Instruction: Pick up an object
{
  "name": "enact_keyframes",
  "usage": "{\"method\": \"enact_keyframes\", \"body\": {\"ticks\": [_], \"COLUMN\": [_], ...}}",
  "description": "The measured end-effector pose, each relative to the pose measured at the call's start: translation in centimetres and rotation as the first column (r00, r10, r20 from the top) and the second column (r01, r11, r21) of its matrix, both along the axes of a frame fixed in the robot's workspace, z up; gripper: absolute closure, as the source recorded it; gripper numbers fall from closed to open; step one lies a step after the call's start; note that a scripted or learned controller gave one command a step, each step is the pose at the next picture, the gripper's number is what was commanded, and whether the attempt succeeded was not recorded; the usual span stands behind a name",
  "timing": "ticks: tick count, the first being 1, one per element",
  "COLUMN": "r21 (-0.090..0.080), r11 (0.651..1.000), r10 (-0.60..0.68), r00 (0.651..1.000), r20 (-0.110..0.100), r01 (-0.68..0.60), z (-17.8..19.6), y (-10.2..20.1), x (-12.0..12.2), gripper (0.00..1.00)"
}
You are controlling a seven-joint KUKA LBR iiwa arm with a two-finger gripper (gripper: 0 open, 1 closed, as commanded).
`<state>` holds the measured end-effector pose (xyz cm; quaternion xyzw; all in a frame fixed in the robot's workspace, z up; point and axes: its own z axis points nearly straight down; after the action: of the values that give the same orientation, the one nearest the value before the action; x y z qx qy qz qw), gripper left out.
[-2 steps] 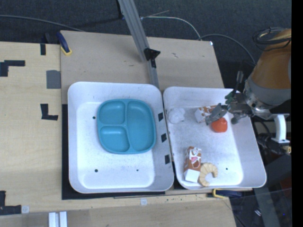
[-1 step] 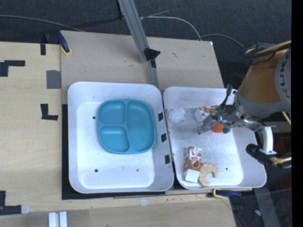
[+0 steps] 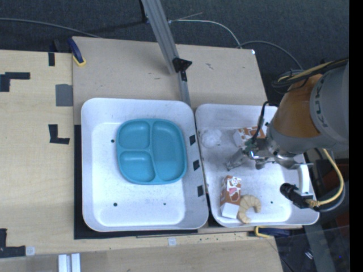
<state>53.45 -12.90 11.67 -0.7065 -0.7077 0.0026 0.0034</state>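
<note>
At the near edge of the right bin [image 3: 295,217], a tan croissant-shaped piece [image 3: 248,207] is seen lying against the front wall. Touching it on the left, a small brown-and-white carton [image 3: 231,190] is found, tilted, with a white corner pointing to the near rim. Both rest on the bin floor, apart from the gripper.

Further in, near the middle of the right bin, the gripper [image 3: 241,158] is located low over the floor. Two grey fingers [image 3: 233,163] are seen pointing left from the wrist, one toward the near left and one toward the far left, with a visible gap between them. The hand is judged narrowly spread; nothing is seen between the fingers. The grey arm with its orange band [image 3: 295,115] enters from the right, above the bin's right wall.

Just beyond the gripper, a small orange-and-white packet [image 3: 248,133] is partly hidden by the wrist. To its left, a pale translucent object [image 3: 210,136] is noted near the bin's left wall; its kind cannot be told.

In the left bin [image 3: 91,169], a blue divided plate [image 3: 152,151] with three compartments is recorded, lying flat, toward the far half.

Beyond both bins, a grey metal bar [image 3: 161,27] is seen crossing the brown board [image 3: 113,67] at a slant.
</note>
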Motion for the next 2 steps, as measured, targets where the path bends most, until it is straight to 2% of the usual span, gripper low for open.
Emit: {"method": "enact_keyframes", "body": {"ticks": [1,2], "r21": [0.0,-0.002], "r11": [1.0,1.0], "r10": [0.001,0.0], "r00": [1.0,1.0], "r20": [0.004,0.013], "r01": [-0.001,0.0], "z": [1.4,7.6], "y": [0.0,-0.3], "x": [0.1,0.5], "gripper": [1.0,1.0]}}
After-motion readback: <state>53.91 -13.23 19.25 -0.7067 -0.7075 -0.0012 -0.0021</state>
